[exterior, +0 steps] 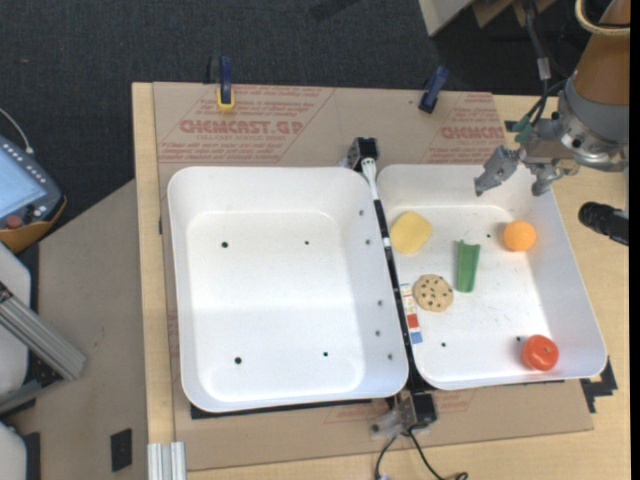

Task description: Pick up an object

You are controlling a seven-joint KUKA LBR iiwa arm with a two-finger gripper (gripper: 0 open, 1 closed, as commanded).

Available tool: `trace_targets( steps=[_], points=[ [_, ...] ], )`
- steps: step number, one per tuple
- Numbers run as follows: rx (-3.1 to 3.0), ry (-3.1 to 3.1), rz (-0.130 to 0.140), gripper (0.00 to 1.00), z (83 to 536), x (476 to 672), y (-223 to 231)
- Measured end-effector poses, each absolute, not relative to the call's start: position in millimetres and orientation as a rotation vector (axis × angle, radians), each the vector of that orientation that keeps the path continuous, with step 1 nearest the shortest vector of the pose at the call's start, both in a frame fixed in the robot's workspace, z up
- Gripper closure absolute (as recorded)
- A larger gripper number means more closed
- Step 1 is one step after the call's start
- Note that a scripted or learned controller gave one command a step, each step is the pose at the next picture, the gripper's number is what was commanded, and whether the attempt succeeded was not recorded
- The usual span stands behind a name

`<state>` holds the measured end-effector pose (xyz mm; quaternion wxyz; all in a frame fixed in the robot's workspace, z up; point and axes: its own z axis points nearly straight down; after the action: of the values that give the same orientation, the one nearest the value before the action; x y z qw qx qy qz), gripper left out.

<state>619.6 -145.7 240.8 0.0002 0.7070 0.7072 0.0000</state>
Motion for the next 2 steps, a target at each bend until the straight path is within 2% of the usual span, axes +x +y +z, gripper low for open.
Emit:
trace_targets(
  steps=[1,2],
  points=[
    [2.235,2.226,-0.012,0.00,167,528.7,-145],
    [2.207,2.213,0.015,0.00,310,554.1,-142]
  ],
)
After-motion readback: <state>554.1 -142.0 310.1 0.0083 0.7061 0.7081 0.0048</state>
